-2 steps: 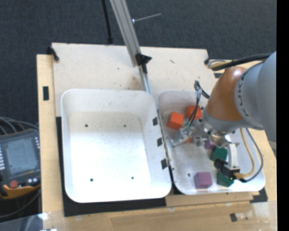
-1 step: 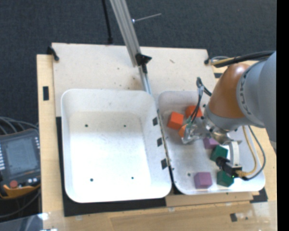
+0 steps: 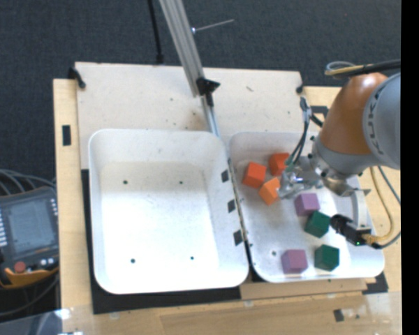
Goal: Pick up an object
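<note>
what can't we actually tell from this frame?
- Gripper, camera view: too small and cluttered to tell whether it is open, shut, or touching the orange block beside it.
- Right bin: the arm covers its upper right part, so anything beneath is hidden.
- Second orange block: partly hidden by the cables and wrist.
- Pendant: screen too blurred to read.

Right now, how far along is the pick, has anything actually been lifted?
Done: the arm has reached into the right bin, with the tool low beside the orange blocks. In hand: nothing that I can confirm; no block shows between its fingers. Left: grasp and lift. The purple blocks and green blocks lie on the bin floor.
</note>
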You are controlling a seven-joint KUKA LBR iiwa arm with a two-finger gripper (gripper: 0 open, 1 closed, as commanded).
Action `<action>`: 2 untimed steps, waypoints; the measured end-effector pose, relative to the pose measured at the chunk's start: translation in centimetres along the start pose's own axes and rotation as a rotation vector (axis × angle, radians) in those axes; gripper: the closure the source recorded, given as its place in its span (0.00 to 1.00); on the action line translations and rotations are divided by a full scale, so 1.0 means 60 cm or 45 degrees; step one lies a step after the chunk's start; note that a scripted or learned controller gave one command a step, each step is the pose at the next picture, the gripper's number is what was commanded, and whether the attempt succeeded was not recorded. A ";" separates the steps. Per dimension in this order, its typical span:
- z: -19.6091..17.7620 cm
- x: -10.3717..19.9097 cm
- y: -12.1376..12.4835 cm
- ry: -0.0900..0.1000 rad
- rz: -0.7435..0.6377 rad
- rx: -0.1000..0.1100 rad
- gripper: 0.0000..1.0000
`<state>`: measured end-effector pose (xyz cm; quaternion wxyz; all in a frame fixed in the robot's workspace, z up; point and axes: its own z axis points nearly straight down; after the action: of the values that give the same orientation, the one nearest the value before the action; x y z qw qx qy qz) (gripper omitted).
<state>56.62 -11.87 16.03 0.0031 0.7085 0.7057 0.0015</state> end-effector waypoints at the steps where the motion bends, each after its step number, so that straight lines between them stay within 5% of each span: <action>1: -0.083 0.009 -0.007 0.001 -0.008 -0.001 1.00; 2: -0.145 0.006 -0.004 0.001 -0.009 0.000 1.00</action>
<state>56.32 -11.47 24.75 0.0028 0.7059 0.7083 0.0018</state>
